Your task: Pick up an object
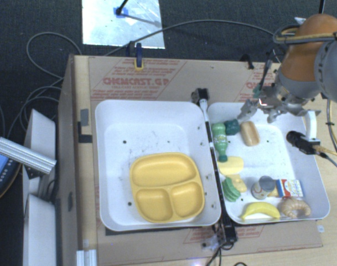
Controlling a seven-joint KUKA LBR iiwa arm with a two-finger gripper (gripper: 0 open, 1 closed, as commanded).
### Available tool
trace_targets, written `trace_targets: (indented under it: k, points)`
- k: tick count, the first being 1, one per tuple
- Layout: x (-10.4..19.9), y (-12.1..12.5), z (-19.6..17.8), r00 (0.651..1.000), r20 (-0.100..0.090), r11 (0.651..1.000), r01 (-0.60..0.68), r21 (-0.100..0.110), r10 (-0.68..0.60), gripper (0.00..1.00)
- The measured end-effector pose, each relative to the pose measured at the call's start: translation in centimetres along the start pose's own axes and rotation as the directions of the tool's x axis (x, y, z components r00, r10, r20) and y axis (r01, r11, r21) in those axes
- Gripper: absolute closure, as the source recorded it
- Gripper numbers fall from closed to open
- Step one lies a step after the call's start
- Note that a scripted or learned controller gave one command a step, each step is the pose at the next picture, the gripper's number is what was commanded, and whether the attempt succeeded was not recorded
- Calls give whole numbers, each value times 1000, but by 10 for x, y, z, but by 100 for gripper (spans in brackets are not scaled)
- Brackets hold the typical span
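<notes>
My gripper hovers over the far end of the right bin, its two fingers spread apart, open, with nothing between them. Just below it lies a tan bread roll. Beside the roll sit a teal piece and a green bottle along the bin's left wall. Farther forward lie a yellow block, a green vegetable, a grey can, a small red, white and blue box, a banana and a croissant.
The left bin holds a yellow compartment plate. A black cylinder on the arm's side hangs over the right bin's far right wall. Cables run along the bench's back and left.
</notes>
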State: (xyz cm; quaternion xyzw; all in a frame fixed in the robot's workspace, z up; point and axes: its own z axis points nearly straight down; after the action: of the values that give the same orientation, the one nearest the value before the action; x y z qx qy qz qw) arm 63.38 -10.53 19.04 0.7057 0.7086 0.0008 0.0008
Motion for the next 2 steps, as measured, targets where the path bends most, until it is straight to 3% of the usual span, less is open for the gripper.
trace_targets:
  k: [1,2]
  points:
    - [-6,-69,-4,1000,1,1000,-3,0,3,0]
    - [21,-121,65,1000,-1,1000,-3,4,3,0]
